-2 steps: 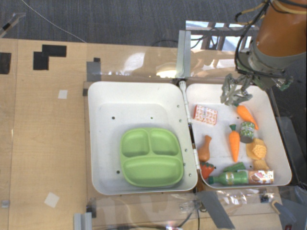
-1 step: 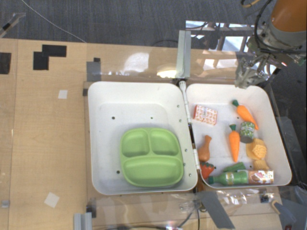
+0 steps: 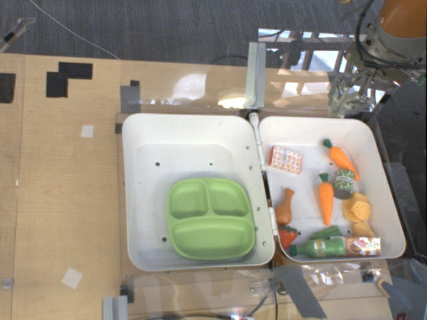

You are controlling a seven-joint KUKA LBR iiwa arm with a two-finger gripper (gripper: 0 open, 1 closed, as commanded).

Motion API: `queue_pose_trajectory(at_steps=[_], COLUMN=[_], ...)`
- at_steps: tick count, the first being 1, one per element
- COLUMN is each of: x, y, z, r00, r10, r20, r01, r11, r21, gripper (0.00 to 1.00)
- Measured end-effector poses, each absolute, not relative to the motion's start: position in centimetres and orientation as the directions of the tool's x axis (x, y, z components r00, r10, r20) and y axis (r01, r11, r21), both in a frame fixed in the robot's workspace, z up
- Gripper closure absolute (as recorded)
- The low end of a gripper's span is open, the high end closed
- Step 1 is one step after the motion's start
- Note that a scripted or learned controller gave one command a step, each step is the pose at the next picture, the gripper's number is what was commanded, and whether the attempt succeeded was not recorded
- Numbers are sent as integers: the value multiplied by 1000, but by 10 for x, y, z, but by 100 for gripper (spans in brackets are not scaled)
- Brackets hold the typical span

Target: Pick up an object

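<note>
The right bin (image 3: 380, 152) holds several toy foods. A red and white packet (image 3: 285, 159) lies near its left wall. One carrot (image 3: 342, 157) is at the back right, and a second carrot (image 3: 325, 202) lies in the middle beside a small green can (image 3: 344, 183). A brown drumstick (image 3: 285, 205) and a red vegetable (image 3: 288, 236) sit at the front left. A green bottle (image 3: 325, 247) lies along the front wall, with yellow pieces (image 3: 359, 210) above it. My gripper (image 3: 352, 97) hangs over the bench just behind the right bin's back rim, apart from all the objects.
The left bin (image 3: 143, 179) bears a green divided plate (image 3: 211, 217). A metal post (image 3: 254, 79) stands at the back between the bins. The arm's orange band (image 3: 403, 2) is at the top right.
</note>
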State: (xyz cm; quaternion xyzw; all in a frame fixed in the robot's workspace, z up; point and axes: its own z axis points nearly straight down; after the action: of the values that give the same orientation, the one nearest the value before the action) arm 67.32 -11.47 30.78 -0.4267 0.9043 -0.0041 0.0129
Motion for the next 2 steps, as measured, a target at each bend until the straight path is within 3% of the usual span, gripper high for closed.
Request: queue_pose_trajectory(at_steps=[1, 2], x=[673, 668], y=[-115, -181], z=[307, 210], r00=[-636, -611], r10=[-772, -791], r20=[-19, -3], r01=[-771, -791], r11=[636, 611], r21=[-17, 1], gripper=[0, 0])
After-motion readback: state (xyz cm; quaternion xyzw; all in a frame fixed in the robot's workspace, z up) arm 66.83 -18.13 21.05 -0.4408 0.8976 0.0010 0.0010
